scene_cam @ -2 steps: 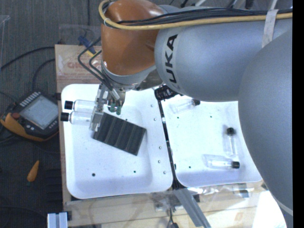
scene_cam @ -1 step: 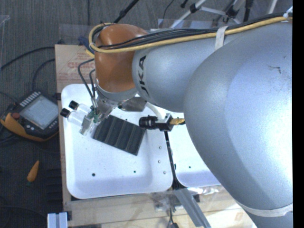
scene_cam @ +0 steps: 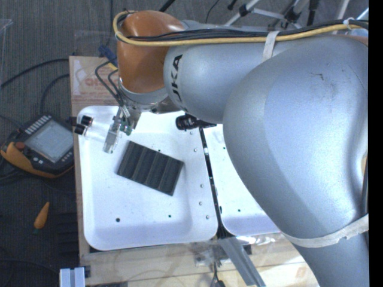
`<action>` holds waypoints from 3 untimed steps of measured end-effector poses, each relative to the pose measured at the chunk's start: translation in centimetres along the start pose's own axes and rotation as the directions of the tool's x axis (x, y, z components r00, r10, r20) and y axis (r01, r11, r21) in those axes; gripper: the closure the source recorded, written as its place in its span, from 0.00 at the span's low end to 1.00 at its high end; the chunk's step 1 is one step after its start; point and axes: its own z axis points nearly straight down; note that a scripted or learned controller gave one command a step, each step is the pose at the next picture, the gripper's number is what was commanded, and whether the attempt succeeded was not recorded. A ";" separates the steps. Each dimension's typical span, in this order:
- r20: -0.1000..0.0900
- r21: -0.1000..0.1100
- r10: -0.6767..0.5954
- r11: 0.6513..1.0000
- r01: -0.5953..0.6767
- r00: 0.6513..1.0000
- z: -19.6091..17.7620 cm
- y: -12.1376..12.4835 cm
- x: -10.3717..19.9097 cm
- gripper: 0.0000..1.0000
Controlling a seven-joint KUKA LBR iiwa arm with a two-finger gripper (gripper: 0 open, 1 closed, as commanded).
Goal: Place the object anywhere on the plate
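Camera view gives me the two-finger metal gripper (scene_cam: 112, 141) over the left shallow white bin (scene_cam: 143, 220), fingers pressed together on nothing, just beside the dark ribbed rectangular plate (scene_cam: 149, 168).

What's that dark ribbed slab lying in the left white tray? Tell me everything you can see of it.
The dark ribbed slab is a flat, charcoal-grey rectangle with parallel ridges running across its short side, looking like rubber or matte plastic. It lies flat on the floor of the left white tray, turned at a slant to the tray's edges, in the upper middle part. Only the tray floor touches it. The claw hangs just off its upper left corner, apart from it.
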 end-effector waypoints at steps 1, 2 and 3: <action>-0.003 -0.002 -0.324 0.946 0.324 0.946 -6.0 -2.5 7.0 1.00; -0.004 0.000 -0.385 0.923 0.385 0.923 -8.3 -5.8 14.4 1.00; 0.001 -0.001 -0.449 0.894 0.449 0.894 -14.6 -2.0 5.7 1.00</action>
